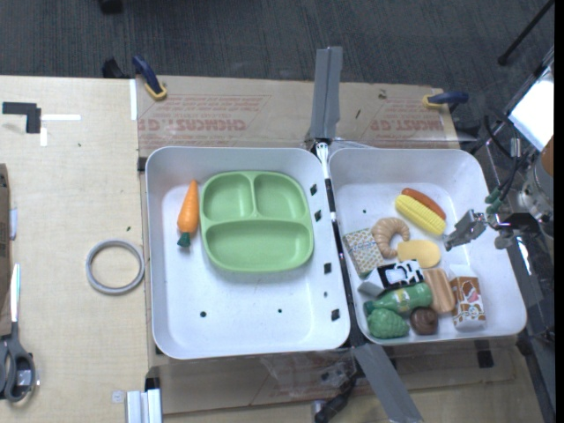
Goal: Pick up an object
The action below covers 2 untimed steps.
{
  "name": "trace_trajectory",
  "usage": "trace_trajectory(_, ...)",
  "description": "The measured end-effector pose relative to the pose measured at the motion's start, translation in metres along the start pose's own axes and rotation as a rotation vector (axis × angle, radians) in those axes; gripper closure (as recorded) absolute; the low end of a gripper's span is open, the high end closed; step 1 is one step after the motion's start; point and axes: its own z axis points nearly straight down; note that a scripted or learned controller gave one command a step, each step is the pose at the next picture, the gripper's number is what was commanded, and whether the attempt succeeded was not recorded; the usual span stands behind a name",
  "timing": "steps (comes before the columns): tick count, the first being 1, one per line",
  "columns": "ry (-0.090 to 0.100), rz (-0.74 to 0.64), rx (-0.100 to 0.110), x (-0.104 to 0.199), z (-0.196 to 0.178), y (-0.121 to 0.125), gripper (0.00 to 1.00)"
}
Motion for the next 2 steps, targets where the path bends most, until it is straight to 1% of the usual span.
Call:
trace_trajectory(1, 0.0, -0.011, -0.002, 0.009, 0.163, 0.068, 0.0)
trace_trajectory(2, -0.001, 0.031, -0.002, 0.026, 0.162, 0.131, 0.0)
